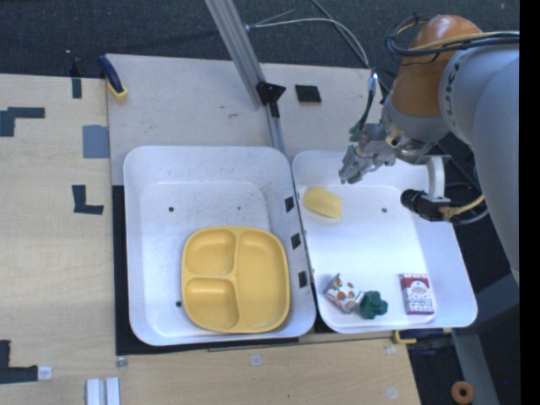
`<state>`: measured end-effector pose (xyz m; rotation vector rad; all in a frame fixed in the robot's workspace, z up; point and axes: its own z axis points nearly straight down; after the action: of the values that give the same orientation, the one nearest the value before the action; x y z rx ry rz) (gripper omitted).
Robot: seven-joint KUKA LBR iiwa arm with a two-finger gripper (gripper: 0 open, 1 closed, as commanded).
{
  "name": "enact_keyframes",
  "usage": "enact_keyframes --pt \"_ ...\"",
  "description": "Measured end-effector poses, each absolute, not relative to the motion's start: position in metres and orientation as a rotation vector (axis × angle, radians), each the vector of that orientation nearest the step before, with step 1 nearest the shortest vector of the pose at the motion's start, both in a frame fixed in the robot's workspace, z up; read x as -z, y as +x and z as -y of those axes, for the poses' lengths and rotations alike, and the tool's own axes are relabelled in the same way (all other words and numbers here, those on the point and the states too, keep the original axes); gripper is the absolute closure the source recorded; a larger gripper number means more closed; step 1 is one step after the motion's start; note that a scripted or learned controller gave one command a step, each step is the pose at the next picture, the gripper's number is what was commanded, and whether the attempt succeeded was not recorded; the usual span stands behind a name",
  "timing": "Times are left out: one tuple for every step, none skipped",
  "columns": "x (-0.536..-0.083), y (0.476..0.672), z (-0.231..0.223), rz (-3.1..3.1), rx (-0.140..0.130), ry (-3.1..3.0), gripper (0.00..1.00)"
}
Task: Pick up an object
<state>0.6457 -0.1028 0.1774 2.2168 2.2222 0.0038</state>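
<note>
My gripper (352, 172) hangs over the back of the right bin (439, 251), pointing down and left. Its fingers look close together with nothing between them. A pale yellow lemon-like object (322, 202) lies just below and left of the fingertips, apart from them. Near the bin's front lie a small red and white packet (341, 294), a dark green lump (374, 305) touching it, and a red and white box (416, 294).
The left bin (152, 226) holds a yellow divided plate (236, 278). A metal pole (245, 49) slants down to the gap between the bins. The arm's black cable loops over the right bin's right rim (430, 202).
</note>
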Motion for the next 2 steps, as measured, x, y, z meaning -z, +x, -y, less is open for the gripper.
enact_keyframes --pt "-0.238 0.643 0.097 -2.222 -0.004 2.217 1.00" --pt "-0.250 0.643 0.096 -2.224 0.000 2.220 1.00"
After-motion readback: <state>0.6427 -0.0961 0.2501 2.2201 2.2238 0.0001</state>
